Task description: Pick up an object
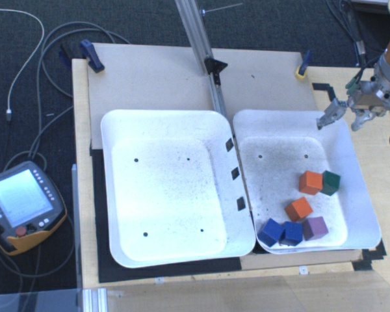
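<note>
Several small blocks lie in the right bin (273, 142), toward its front right corner. An orange block (310, 182) touches a green block (331, 182). A second orange block (299, 208) lies just below them. Two blue blocks (279, 232) sit side by side at the front, with a purple block (316, 227) to their right. My gripper (345, 116) hovers above the bin's back right corner, well away from the blocks. Its two fingers are spread, and nothing is between them.
The left bin (162, 187) stands beside the right one. A metal pole (195, 31) slants up from between the bins at the back. Blue clamps (91, 54) hold the board's back edge. A teach pendant (23, 203) lies on the floor at left.
</note>
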Motion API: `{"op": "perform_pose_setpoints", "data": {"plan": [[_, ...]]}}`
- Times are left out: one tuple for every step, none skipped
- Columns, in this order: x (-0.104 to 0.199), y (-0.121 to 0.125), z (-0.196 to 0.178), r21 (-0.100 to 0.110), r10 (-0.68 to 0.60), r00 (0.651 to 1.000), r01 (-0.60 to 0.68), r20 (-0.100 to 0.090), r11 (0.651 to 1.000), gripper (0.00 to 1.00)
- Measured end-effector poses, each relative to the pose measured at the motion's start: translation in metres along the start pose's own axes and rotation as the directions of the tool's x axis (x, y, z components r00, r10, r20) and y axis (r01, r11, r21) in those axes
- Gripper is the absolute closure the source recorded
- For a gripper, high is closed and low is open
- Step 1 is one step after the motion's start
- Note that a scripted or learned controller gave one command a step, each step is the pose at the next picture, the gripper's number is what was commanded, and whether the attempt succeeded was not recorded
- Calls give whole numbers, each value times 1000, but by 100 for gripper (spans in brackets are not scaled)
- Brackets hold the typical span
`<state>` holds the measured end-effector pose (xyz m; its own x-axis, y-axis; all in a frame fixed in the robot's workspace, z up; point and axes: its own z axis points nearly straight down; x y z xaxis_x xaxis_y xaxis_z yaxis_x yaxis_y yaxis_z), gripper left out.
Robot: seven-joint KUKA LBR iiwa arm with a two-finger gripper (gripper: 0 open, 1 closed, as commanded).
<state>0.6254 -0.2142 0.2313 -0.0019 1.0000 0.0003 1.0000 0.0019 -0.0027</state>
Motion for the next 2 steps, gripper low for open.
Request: {"op": "perform_pose_setpoints", "data": {"plan": [[-3,-48,137,8,2,1000,-2,-4,1000,0],[58,-92,132,3,-1,1000,1,-5,1000,0]]}}
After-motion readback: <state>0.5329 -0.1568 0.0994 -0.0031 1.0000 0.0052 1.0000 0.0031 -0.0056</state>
